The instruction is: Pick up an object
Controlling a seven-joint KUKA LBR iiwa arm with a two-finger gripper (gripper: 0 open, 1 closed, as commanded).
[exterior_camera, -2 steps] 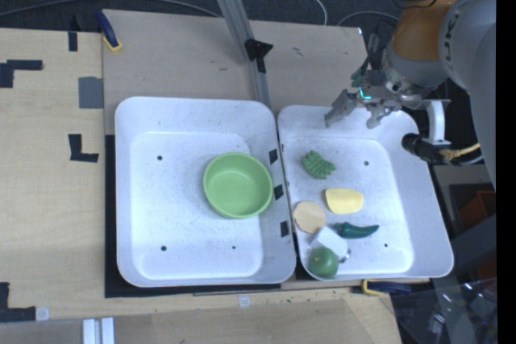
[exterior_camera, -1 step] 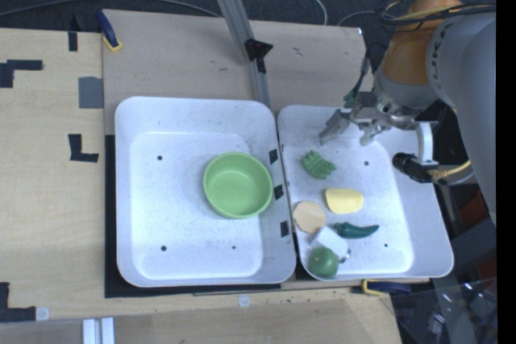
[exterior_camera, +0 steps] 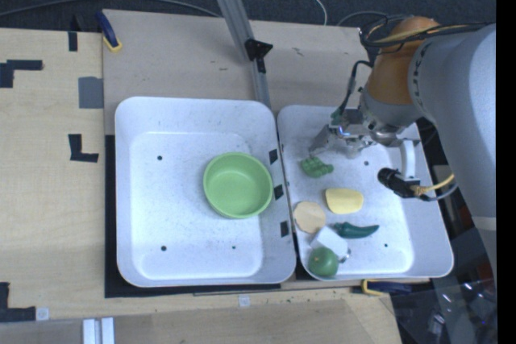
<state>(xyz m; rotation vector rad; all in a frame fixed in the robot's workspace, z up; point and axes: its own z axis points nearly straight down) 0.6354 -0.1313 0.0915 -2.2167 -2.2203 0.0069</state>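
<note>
Jaws unreadable under the wrist, so whether the gripper is released or clenched I cannot tell; it hovers just above the small green leafy toy lying unlifted in the right white bin.

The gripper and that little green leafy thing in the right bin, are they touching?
Apart. In the camera view, the gripper hangs just above and beside the green leafy piece, with a strip of white bin floor visible between them.
</note>
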